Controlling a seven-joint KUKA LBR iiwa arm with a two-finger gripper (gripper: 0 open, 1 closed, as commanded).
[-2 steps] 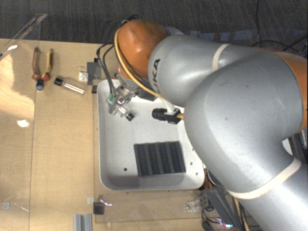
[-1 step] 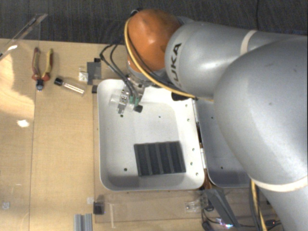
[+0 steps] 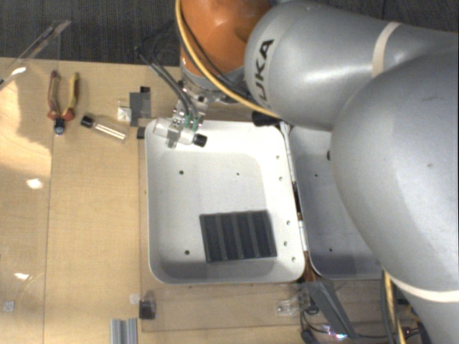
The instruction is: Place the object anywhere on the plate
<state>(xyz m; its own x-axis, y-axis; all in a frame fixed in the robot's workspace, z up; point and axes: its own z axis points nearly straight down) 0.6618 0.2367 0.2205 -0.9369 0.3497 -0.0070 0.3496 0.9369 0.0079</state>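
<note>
On the bench [image 3: 93, 213], at the far left, pliers [image 3: 62, 97] with red handles are laid, then a vial [image 3: 105, 127] and a small dark block [image 3: 140, 104], all outside the bins. No label can be read on any of them.

The gripper [image 3: 185, 120] is seen at the back left corner of the left bin [image 3: 148, 192], largely covered by the wrist; whether it is apart or together cannot be told, and nothing is seen held in it.

A dark ribbed slab [image 3: 237, 236], the one loose thing in the bins, is taken to be the task's thing. It is laid flat near the front wall of the left bin, well apart from the gripper: lower in the view and somewhat to the right. Its long axis is set across the bin, and its ribs run front to back. A reach forward and rightward is judged necessary.

The right bin [image 3: 323, 192] is mostly covered by the arm [image 3: 344, 70], on which "KUKA" is read.
</note>
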